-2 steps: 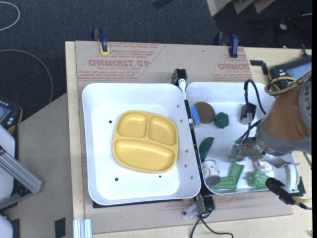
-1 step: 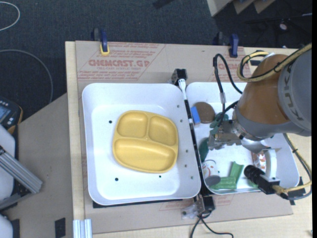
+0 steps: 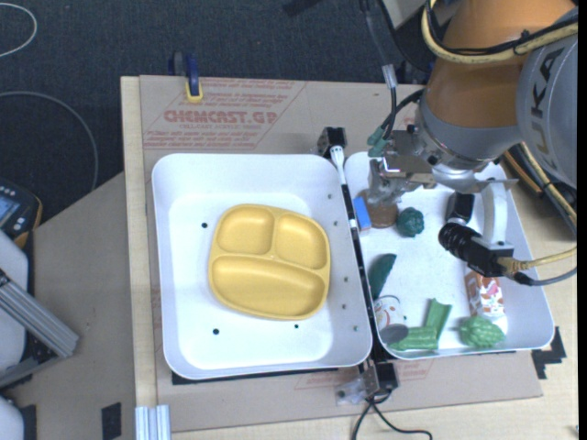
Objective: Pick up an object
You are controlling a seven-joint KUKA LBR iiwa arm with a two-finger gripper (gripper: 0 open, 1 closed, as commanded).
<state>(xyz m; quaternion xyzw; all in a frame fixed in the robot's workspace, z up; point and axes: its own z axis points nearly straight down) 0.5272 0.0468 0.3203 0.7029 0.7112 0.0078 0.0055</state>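
On the bench, two shallow white bins sit side by side atop a brown board printed with red lettering (image 3: pixel 220 115). Left bin (image 3: pixel 174 246): one yellow divided plate (image 3: pixel 269 260) with three compartments, lying flat near the bin's middle, clear of all four walls. Right bin (image 3: pixel 527 282): a small dark green round object (image 3: pixel 410 222) toward the far left corner; a blue item (image 3: pixel 361 214) against the left wall beside it; a dark green leaf-shaped piece (image 3: pixel 380 272) by the left wall, nearer the middle; a light green angled piece (image 3: pixel 426 327) and a light green bumpy piece (image 3: pixel 481 332) along the near edge; a metallic piece (image 3: pixel 393 334) at the near left corner; a red-and-white packet (image 3: pixel 486 295) near the right wall. Arm: grey with orange band (image 3: pixel 491 39), reaching over the far part of the right bin. Gripper (image 3: pixel 393 191) hangs just beside the dark green round object, above the far left area; whether its fingers are spread or closed cannot be told. Nothing is seen pinched.
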